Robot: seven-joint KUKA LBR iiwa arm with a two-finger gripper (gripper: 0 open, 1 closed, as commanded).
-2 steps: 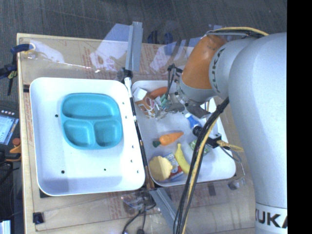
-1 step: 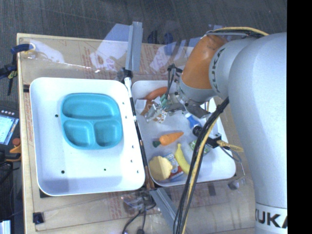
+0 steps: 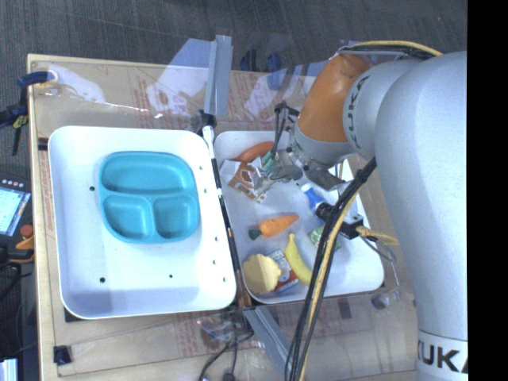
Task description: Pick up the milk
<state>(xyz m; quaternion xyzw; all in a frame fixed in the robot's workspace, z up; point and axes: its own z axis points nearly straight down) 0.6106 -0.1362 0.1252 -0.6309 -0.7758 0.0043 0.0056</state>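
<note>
Camera view: grey arm with orange band (image 3: 337,94) reaches over the right white shallow bin (image 3: 373,272). Gripper (image 3: 270,169) sits low at the bin's upper part, just beside a small brown-and-white milk carton (image 3: 246,179) lying against the bin's left wall. Fingers' opening: cannot tell, wrist hides them. Nearer in the bin: orange carrot (image 3: 278,226), yellow banana (image 3: 298,260), pale yellow rounded piece (image 3: 261,273). Left white bin (image 3: 67,213) on the desk carries a turquoise three-compartment plastic tray (image 3: 149,194).
</note>
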